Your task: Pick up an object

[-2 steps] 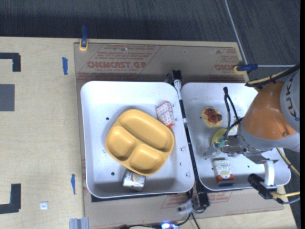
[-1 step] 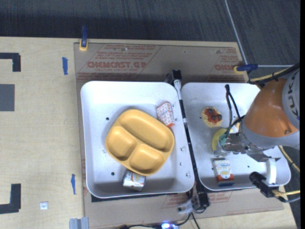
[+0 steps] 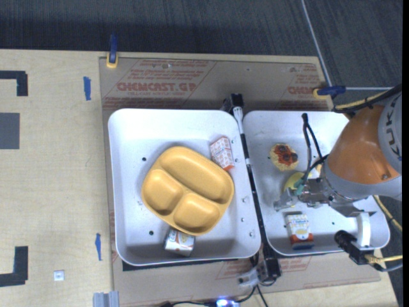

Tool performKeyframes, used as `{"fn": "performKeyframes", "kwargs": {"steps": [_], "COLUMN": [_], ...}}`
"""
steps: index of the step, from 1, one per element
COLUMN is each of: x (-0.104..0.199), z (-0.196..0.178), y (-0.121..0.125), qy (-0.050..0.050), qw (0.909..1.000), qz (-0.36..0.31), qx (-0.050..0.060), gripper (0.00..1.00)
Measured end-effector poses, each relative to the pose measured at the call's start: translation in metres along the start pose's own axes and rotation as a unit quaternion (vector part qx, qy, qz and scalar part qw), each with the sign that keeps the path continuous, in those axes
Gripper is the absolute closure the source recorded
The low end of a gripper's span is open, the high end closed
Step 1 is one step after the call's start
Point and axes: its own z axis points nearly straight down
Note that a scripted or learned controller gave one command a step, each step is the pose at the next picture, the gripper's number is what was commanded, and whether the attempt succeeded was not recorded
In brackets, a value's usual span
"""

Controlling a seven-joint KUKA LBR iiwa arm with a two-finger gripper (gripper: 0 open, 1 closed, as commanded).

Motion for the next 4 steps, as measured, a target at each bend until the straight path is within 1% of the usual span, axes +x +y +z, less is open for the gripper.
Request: {"fn": "performKeyframes", "kwargs": {"steps": [1,2,3,4], "x": [0.000,-0.001,-0.001,-0.001], "z": [0.021,0.010,0.010,0.000], "y": [-0.004,-0.002,-0.002,-0.001], "qy": [0.003,0.001,0.001,0.001], "qw": [1.0000,1.0000,1.0000,1.0000], "qz": [-0.001,-0.001,-0.001,-0.001], "qx": [0.007,0.003,0.004,0.002], "gripper": [0.00,1.00,0.00,1.00]}}
